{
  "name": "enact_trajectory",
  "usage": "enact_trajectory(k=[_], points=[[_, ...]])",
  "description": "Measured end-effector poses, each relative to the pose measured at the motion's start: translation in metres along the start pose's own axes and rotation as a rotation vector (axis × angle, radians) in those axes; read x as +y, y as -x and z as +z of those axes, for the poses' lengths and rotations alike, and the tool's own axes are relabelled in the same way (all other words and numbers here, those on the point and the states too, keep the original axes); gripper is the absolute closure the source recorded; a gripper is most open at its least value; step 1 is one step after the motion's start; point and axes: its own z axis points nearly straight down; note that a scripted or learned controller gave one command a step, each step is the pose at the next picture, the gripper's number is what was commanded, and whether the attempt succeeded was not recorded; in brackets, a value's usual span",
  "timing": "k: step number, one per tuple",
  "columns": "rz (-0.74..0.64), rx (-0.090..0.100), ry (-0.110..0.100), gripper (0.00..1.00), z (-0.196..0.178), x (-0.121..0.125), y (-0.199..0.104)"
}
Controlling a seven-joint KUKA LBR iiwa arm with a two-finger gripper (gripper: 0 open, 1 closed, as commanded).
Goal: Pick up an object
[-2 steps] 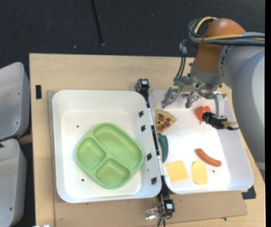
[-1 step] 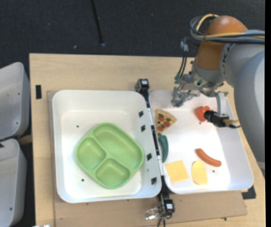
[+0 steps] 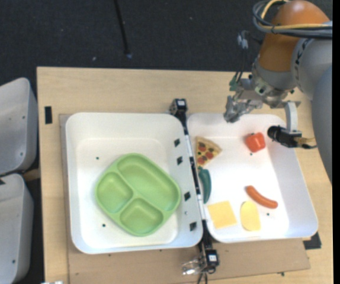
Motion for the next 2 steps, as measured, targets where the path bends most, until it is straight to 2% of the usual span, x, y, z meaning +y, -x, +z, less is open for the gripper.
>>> enact_trajectory(k=[1, 2], points=[[-0.001, 0.0, -0.005, 1.0, 0.004, 0.001, 0.001], [-0.006, 0.002, -0.007, 1.0, -0.008, -0.004, -0.051]])
